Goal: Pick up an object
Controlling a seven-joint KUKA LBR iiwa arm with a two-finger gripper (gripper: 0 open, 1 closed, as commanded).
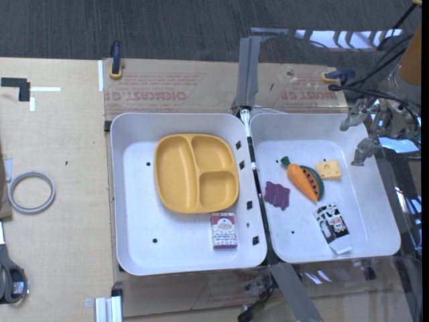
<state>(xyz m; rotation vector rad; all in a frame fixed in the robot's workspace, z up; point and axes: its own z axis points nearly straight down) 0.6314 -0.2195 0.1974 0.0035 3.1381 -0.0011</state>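
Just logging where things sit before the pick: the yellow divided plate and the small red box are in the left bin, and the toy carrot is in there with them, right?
Not quite. The camera view shows the yellow divided plate and the small red box in the left bin, but the toy carrot lies in the right bin, beside a purple piece.

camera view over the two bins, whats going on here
A robot arm reaches in from the right, its gripper over the far right edge of the right bin, holding nothing. In that bin lie a toy carrot, a cheese wedge, a purple piece and a black-and-white carton. The left bin has a yellow divided plate and a small red box. Nothing is picked up yet.
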